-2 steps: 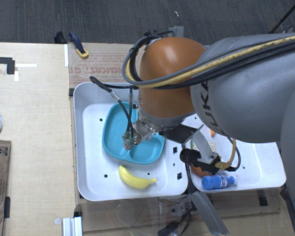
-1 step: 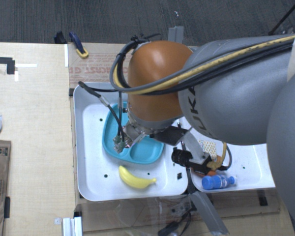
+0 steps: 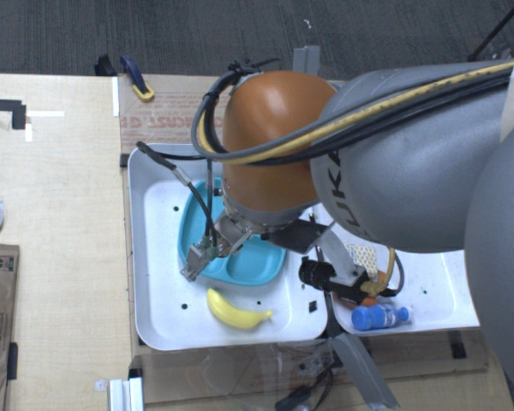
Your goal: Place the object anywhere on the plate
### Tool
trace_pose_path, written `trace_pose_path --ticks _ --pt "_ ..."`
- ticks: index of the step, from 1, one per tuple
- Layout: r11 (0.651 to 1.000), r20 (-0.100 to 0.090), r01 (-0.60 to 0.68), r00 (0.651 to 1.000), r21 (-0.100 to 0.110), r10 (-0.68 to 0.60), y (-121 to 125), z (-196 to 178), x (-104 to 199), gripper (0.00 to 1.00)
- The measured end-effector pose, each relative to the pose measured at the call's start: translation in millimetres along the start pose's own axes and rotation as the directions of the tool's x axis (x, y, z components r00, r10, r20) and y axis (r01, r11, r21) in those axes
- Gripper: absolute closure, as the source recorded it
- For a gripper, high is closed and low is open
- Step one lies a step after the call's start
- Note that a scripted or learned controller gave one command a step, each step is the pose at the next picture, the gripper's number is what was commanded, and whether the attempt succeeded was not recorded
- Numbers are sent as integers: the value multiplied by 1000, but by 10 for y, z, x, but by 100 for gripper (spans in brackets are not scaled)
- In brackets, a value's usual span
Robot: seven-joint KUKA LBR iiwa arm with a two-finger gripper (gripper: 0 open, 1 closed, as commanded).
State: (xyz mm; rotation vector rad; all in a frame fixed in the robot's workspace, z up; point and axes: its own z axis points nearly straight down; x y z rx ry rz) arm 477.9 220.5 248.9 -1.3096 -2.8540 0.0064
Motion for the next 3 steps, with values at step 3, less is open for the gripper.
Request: trace_pose_path --ticks 3 --pt "948 -1 -319 948 1 319 -292 309 -333 100"
